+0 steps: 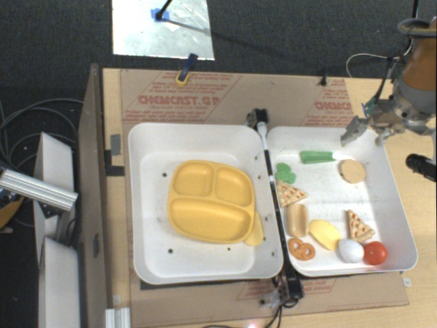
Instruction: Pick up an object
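We are seeing a divided tray [210, 202] lying in the left bin [153, 149], toy foods lying in the right bin [398, 210], and the pincer [369, 134] hovering behind the right bin's far edge.

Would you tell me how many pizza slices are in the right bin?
2. One pizza slice lies near the bin's left wall, below the green pieces; the other sits lower right, above the tomato. None seems hidden.

A single fixed camera hangs above the desk [225, 94] and looks down at a slant, far enough off to take in both white bins [153, 183] side by side, with dark floor beyond.
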### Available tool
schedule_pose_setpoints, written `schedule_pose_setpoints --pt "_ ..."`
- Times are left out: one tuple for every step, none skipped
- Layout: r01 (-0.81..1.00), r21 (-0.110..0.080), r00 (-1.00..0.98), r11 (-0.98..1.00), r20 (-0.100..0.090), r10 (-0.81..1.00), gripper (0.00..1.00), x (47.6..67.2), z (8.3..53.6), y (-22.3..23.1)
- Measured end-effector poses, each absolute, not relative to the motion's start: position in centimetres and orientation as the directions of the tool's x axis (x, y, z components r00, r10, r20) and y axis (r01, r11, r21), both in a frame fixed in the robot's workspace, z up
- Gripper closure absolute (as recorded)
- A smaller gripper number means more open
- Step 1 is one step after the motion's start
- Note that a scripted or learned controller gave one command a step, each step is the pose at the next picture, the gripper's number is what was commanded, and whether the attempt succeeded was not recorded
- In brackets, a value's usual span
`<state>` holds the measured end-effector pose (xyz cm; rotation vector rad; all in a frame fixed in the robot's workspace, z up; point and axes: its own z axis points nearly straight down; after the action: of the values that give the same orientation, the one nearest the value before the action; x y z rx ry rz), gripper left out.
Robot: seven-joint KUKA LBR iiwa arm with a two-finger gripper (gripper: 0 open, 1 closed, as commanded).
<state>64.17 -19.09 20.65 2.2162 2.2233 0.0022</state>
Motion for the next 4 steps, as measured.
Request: schedule_pose_setpoints --pt "1.0 -0.004 0.001 -0.001 0.001 1.0 0.0 60.7 14.7 -20.7" --pt "1.0 -0.003 -0.005 0.005 0.003 1.0 0.0 55.9 8.2 -14.2" --pt "1.0 -0.002 0.006 -0.006 -0.001 1.0 0.0 48.8 10.9 -21.1" --pt "1.0 0.003 -0.008 0.008 0.001 1.0 0.0 52.5 8.3 -16.2"
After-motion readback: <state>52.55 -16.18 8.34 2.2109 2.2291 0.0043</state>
